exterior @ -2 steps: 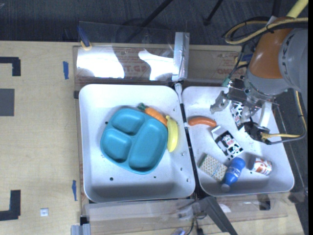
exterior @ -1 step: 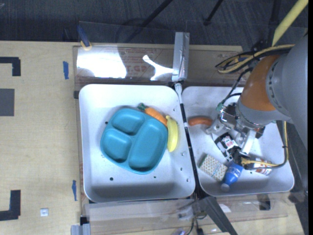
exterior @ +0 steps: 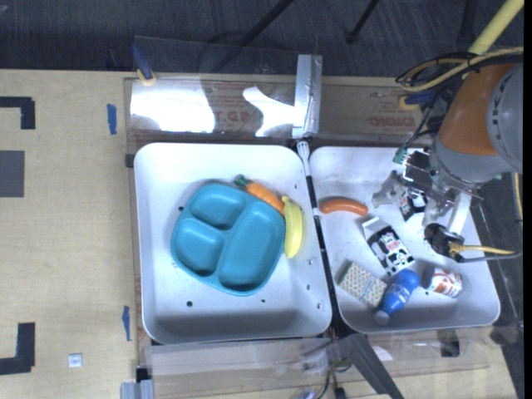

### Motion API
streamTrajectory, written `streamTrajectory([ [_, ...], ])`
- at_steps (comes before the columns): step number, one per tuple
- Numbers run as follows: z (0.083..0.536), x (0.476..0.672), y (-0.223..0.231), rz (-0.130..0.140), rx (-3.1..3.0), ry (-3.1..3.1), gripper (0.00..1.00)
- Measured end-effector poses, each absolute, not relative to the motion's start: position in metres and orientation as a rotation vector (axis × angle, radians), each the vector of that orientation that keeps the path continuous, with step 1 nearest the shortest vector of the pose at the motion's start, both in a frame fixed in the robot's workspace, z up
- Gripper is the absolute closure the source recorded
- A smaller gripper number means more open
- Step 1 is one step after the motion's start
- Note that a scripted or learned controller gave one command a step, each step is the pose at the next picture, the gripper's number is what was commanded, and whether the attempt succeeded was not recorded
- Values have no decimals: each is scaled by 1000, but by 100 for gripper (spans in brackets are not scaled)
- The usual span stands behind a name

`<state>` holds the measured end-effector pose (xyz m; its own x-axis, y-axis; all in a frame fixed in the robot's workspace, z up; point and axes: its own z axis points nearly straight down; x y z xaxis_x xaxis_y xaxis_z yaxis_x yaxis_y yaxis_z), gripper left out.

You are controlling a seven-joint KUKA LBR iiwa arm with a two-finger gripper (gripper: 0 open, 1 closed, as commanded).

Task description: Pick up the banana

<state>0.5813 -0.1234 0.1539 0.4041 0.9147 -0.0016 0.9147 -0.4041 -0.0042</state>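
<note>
The wooden bench (exterior: 58, 248) fills the frame's left and centre. Directly on it sit two shallow white bins side by side: the left bin (exterior: 158, 223) mid-frame, the right bin (exterior: 349, 169) at right.

The banana (exterior: 293, 228) is lying against the blue tray's (exterior: 229, 238) right edge, beside a carrot (exterior: 265, 194); the end effector (exterior: 420, 191) is hovering well right of the tray.

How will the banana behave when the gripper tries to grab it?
The banana looks smooth and curved, so it may slip or swivel between fingers. It lies against the blue tray, which probably limits access on that side. Likely rigid, fairly light.
</note>
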Motion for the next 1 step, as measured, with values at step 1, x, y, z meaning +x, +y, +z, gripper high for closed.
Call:
streamTrajectory([
  [1, 183, 530, -84, 9, -2710, -1577, 0],
])
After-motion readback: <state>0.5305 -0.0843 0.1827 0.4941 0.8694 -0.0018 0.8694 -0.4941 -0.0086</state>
